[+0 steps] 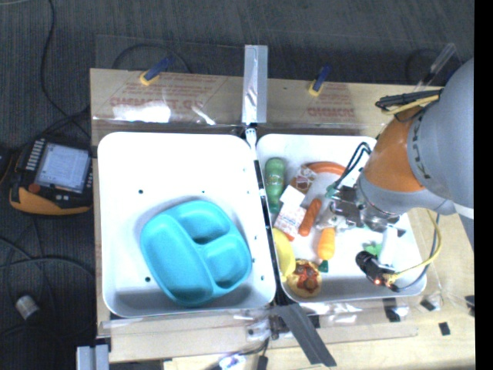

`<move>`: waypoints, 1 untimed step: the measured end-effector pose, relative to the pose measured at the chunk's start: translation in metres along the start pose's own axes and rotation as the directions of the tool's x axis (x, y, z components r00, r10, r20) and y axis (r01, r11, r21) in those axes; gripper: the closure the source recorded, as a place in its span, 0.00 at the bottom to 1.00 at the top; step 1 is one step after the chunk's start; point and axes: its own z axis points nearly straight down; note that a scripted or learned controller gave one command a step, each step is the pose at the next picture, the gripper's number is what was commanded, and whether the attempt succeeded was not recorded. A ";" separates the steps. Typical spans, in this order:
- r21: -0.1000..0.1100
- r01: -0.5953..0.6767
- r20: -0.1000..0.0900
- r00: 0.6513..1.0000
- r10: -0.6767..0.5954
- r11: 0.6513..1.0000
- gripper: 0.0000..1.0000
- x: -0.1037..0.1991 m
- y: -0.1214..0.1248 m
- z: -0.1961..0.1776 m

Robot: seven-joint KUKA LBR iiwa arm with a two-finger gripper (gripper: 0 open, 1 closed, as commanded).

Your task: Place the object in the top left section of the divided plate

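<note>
step: pick | hand [333, 220] over carrot [326, 243] in right bin [412, 284], grip state unclear | advice: centre on carrot, avoid neighbours | target: plate [196, 250] top-left section

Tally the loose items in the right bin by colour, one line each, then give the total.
In the right bin, as far as the clutter lets me tell:
Green: 1, the green item
Orange: 3, the curved piece, the thin stick, the carrot-like piece
Yellow: 1, the yellow piece
White: 1, the white packet
Brown mixed: 1, the mottled item
Total: 7
</note>
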 end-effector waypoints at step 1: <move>-0.025 -0.226 -0.005 0.974 0.226 0.974 1.00 0.010 -0.048 0.003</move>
